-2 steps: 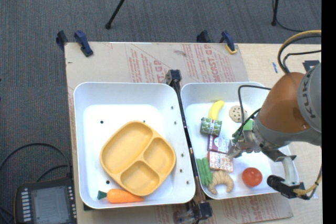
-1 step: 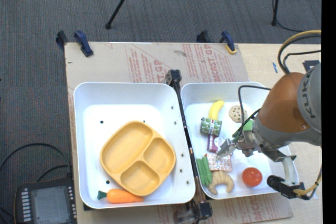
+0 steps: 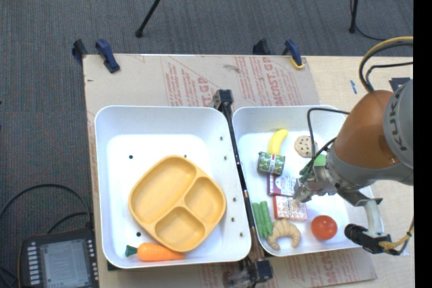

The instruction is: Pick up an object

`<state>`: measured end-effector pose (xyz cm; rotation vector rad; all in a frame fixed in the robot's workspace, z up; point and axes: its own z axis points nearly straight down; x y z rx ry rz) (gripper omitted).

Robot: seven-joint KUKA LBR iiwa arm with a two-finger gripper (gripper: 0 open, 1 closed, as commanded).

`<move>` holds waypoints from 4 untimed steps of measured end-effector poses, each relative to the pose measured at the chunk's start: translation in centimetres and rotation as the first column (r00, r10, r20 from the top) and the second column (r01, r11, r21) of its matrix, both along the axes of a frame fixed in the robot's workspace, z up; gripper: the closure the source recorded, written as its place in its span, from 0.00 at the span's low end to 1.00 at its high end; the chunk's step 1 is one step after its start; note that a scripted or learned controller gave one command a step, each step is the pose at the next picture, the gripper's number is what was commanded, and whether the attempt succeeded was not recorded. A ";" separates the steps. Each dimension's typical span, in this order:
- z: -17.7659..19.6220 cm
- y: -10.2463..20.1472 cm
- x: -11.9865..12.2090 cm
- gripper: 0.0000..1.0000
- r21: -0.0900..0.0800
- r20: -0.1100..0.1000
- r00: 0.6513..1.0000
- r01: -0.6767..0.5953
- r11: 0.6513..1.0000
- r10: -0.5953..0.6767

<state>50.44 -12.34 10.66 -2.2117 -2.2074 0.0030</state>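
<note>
The right bin (image 3: 317, 114) holds several small items: a yellow banana (image 3: 277, 140), a round cookie (image 3: 304, 144), a green can (image 3: 271, 162), a purple packet (image 3: 280, 185), a red-and-white packet (image 3: 289, 209), a green bean pod (image 3: 262, 218), a croissant (image 3: 285, 233) and a red tomato (image 3: 324, 227). My gripper (image 3: 302, 192) reaches down from the right over the two packets, its tip just above the red-and-white one. The wrist body hides the fingers.
The left bin (image 3: 108, 125) holds a yellow divided plate (image 3: 177, 202) and an orange carrot (image 3: 156, 252) at its front edge. Clamps sit on the bench's back edge. A pendant lies on the floor at lower left.
</note>
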 end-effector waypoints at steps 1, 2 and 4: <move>0.0 0.0 0.0 0.00 0.000 0.000 1.000 0.000 1.000 0.000; 0.6 0.0 0.0 1.00 0.002 -0.006 1.000 0.002 1.000 -0.002; -2.3 4.1 7.7 0.00 -0.009 0.006 1.000 -0.006 1.000 0.006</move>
